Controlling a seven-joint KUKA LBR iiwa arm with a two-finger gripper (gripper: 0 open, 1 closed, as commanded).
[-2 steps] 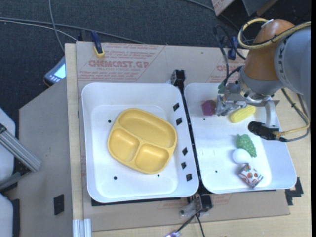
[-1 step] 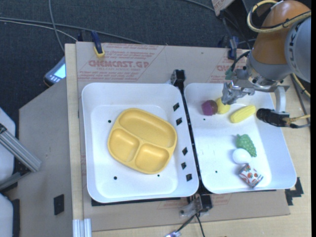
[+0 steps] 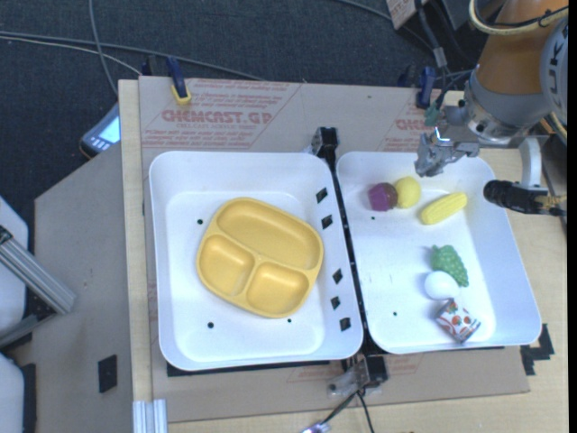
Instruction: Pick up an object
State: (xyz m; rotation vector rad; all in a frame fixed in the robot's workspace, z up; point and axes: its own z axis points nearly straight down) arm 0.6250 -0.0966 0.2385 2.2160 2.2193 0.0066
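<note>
1. The surface (image 3: 270, 106) is carrying two white bins side by side, with red lettering on the board behind them.
2. The left bin (image 3: 171, 269) is holding one thing: a yellow tray (image 3: 260, 255) with three compartments, lying flat near the bin's middle and turned at a slight angle.
3. The right bin (image 3: 505, 269) is holding six small things, all loose on its floor.
4. The arm (image 3: 523, 34), grey with an orange band, is reaching in from the right and hanging over the right bin's far edge.
5. The hand (image 3: 435, 162) is hovering above the bin's far rim, just behind the lemon; I cannot tell how its fingers are standing, and nothing is showing between them.
6. The corn (image 3: 443, 208) is lying tilted near the bin's far side, just right of the lemon.
7. The grapes (image 3: 449, 263), green, are lying toward the bin's right middle, touching the egg below them.
8. The box (image 3: 457, 320), small and patterned in red and white, is sitting near the bin's front right corner, just below the egg.
9. The egg (image 3: 439, 284), white, is resting between the grapes and the box.
10. The plum (image 3: 382, 197), purple, is lying touching the lemon on its left.
11. The lemon (image 3: 407, 190), yellow, is sitting between the plum and the corn.
</note>
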